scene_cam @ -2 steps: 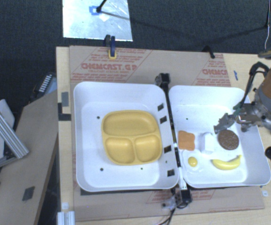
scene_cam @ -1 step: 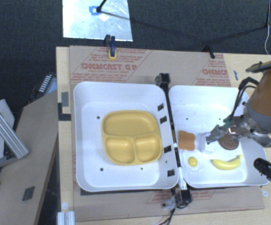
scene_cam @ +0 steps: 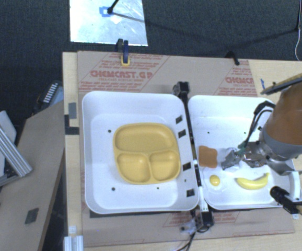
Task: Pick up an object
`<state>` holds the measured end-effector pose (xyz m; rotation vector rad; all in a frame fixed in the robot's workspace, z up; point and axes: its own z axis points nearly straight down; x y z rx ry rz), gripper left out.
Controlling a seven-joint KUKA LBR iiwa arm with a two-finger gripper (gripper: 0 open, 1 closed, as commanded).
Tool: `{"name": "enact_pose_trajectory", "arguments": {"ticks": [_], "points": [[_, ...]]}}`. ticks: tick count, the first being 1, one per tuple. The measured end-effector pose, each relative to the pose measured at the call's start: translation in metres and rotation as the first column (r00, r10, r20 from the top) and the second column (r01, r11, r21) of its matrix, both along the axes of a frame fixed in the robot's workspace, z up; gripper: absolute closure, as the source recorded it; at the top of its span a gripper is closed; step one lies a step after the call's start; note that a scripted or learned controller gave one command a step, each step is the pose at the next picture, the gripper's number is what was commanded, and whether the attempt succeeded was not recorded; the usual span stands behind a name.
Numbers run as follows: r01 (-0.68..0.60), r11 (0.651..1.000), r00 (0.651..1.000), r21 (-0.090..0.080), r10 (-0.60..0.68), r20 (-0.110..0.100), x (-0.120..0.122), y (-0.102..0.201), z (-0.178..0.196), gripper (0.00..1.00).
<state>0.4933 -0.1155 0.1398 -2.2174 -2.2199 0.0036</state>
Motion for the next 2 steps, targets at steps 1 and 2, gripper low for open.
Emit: {"name": "enact_pose_trajectory", "arguments": {"ticks": [1, 2], "points": [[0.002, 1.000, 1.000, -0.001, -0.002, 0.006, 0.001, 0.000, -0.051, 0.00], [-0.001, 1.000, 1.000, 0.000, 0.001, 0.009, 0.002, 0.001, -0.038, 1.00]]}}
